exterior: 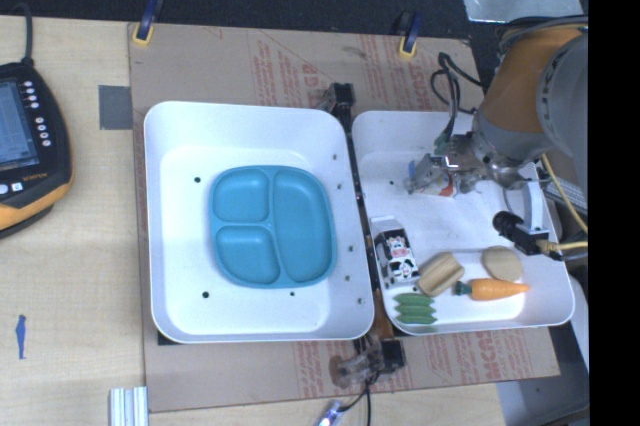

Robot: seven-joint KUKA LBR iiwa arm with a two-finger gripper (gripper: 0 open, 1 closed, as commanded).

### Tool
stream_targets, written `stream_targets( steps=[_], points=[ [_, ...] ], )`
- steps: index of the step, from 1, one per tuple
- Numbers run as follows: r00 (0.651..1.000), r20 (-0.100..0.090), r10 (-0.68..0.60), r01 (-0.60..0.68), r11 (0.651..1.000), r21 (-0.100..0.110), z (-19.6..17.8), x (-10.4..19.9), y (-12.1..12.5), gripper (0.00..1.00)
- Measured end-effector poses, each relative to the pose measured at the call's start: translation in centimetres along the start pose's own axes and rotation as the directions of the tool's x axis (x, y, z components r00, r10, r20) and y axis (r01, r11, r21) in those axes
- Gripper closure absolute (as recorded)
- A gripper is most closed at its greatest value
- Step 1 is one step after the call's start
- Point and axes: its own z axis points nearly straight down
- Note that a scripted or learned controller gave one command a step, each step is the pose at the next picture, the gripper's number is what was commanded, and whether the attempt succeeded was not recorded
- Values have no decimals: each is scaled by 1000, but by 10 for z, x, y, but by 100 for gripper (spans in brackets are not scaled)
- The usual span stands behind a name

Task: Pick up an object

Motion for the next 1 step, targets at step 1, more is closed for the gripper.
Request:
stream_targets(
  steps=[1],
  points=[
    [1000,-1,-1,1,1000,-2,-1,4,43,0]
  ],
)
